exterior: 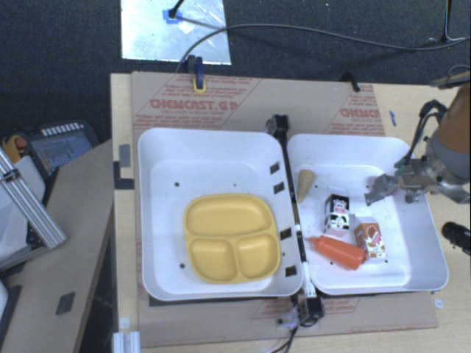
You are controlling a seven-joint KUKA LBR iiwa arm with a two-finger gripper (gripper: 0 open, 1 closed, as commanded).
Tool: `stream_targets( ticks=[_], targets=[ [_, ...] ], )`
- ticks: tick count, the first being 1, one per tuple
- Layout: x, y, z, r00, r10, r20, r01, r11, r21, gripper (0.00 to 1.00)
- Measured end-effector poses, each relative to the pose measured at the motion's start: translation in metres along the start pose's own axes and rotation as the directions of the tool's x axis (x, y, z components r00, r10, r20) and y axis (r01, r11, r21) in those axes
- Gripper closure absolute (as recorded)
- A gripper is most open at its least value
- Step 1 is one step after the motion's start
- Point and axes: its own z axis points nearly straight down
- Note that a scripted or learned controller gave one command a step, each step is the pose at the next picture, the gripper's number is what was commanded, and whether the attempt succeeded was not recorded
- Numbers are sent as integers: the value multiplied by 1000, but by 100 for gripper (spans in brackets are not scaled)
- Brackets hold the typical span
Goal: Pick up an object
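Gripper [377,189] is hanging over the right bin [427,271], reaching in from the arm's side. Whether it is open or closed: cannot tell, the tip is reading as one grey blur against the white floor. Nothing is showing in its grasp.

Nearest candidates are lying just below and toward the left bin from the tip. A small black-and-white carton [338,215] is sitting a little beyond the tip, toward the divider. An orange-brown carton [370,240] is lying below the tip, touching or nearly touching the orange carrot-shaped piece [340,251] stretched out beside it. A tan cone [305,184] is resting farther off, close against the divider wall.

Past the divider, the left bin [158,153] is carrying a yellow divided plate [229,237], well apart from the gripper.

Risks, as judged from here:
- The three middle objects are crowding each other. A descent onto the orange-brown carton is likely to be nudging the carrot piece, or catching two things and gripping neither.
- The carrot piece is looking rounded and tapered; it may be squirting out of a pinch.
- The gripper is not sitting directly above anything, so a straight drop would be closing on bare bin floor.
- The cone is hugging the wall, leaving little room on that side.
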Motion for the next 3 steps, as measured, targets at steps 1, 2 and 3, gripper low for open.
stream_targets(
  ticks=[1, 2, 3],
  targets=[
    [0, 3, -6, 1000, -3, 2, 3, 1000, -11, 0],
    [2, -3, 55, 1000, -1, 1, 1, 1000, -7, 0],
    [1, -8, 116, 1000, -1, 1, 1, 1000, -7, 0]
  ],
)
